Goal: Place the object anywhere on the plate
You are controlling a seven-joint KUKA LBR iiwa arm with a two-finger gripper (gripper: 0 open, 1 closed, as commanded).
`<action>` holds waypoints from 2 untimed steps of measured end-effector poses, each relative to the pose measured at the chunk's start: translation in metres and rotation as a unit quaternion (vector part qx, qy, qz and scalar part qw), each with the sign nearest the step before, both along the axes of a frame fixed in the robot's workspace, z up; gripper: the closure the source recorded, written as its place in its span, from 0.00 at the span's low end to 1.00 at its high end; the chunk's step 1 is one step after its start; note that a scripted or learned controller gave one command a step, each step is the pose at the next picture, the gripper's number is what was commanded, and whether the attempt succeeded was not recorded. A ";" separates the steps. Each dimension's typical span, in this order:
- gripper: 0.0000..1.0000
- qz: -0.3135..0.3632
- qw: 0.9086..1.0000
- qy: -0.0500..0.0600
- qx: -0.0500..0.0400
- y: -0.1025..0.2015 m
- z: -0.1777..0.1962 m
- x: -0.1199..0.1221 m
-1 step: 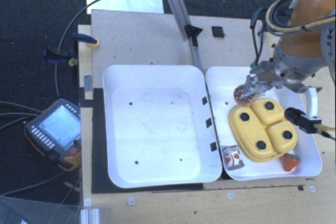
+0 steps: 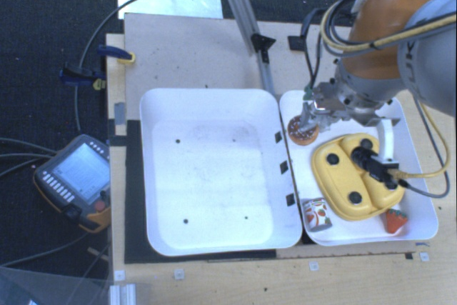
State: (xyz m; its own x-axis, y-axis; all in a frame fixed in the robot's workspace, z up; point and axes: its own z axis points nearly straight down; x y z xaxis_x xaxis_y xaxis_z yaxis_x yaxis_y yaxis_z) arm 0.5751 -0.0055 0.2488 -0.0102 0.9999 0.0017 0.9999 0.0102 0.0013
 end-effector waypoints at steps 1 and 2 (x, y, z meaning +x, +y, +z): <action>1.00 0.000 1.000 -0.001 0.000 0.049 0.002 0.014; 1.00 0.000 1.000 0.000 0.000 0.098 -0.004 0.013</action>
